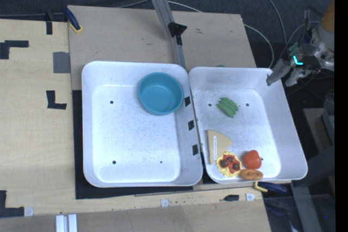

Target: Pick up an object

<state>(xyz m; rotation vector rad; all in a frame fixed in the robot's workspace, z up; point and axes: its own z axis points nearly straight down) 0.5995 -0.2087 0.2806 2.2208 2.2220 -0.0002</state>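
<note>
Tomato (251, 159) in right bin (283, 117) — pincer (283, 76) over rim.

The two shallow white plastic bins — the left bin (103, 133) and the right bin (272, 117) — are both peppered with fine dark specks and a few small black dots. A round blue plastic bowl (160, 93) shows a lighter, teal-tinged inside. In the right bin, a bumpy green toy vegetable (228, 107) is a solid leafy green; a tan wedge-shaped toy slice (217, 143) is pale beige; a yellow toy pizza piece (229, 164) carries red and dark patches; a round red toy tomato (252, 159) is glossy red; a small orange oval toy (250, 174) is orange-brown. The light wooden table (32, 117) is pale tan, marked with black tape strips and a grey square.
</note>
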